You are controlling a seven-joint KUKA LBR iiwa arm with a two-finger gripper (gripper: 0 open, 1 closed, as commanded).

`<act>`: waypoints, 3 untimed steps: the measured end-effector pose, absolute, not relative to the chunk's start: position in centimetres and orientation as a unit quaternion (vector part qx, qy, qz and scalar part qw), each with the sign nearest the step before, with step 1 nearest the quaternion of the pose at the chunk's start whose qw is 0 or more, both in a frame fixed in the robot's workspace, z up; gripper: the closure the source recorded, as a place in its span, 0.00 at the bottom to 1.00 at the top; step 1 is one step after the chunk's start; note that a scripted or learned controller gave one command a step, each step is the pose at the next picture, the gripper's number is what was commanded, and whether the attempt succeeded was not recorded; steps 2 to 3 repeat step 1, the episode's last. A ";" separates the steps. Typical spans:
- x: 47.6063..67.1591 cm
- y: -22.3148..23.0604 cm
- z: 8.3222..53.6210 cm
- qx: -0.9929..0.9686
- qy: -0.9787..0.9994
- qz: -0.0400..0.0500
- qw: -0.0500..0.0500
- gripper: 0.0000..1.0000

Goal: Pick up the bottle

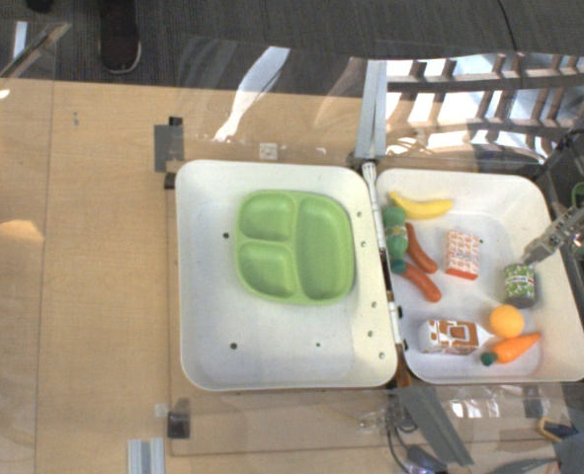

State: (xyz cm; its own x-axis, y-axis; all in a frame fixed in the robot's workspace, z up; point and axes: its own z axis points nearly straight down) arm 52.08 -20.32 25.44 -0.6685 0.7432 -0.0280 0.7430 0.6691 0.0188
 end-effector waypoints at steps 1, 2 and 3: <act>58.7 -20.5 21.6 0.547 0.837 0.001 0.003 1.00; 58.7 -20.5 21.6 0.547 0.837 0.001 0.003 1.00; 58.7 -20.5 21.6 0.547 0.837 0.001 0.003 1.00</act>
